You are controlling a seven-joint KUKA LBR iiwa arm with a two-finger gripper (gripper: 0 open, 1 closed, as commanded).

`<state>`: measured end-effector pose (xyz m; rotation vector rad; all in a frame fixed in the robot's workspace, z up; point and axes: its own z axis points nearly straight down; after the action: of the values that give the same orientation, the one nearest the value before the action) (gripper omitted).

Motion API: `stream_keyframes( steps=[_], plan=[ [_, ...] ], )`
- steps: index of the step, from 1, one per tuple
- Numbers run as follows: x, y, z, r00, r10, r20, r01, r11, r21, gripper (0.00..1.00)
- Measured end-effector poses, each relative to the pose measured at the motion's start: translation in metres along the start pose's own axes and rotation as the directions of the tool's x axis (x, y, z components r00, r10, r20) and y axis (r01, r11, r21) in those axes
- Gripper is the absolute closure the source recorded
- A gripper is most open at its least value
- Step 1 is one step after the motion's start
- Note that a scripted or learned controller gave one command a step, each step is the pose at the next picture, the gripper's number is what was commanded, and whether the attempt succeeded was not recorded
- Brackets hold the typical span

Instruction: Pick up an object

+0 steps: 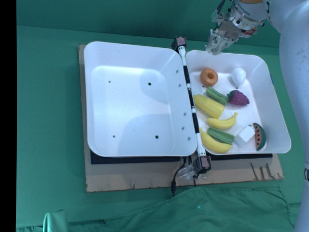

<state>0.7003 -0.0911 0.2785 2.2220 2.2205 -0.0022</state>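
Toy foods lie loose in the right bin [270, 81]: an orange doughnut [209, 76], a white egg-like piece [238, 75], purple grapes [238, 98], a corn cob [208, 106], two green pods [217, 95] [220, 135], two bananas [222, 123] [214, 143], a white block [244, 136], and a watermelon slice [259, 136].

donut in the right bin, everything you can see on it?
The donut is a small orange-brown ring with a pale hole in the middle, matte, likely a plastic toy. It lies flat on the right bin's floor near the far left corner, close to the divider. Nothing touches it: the corn and green vegetable lie nearer the camera, the white egg-like piece to its right. The gripper hovers beyond the far rim.
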Motion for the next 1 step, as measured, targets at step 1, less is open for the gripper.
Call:
stream_keyframes(
  steps=[1],
  plan=[
    [0.0371,0.0011,-0.0988,1.0,-0.003,0.0,0.003,1.0,-0.018,1.0]
  ],
)
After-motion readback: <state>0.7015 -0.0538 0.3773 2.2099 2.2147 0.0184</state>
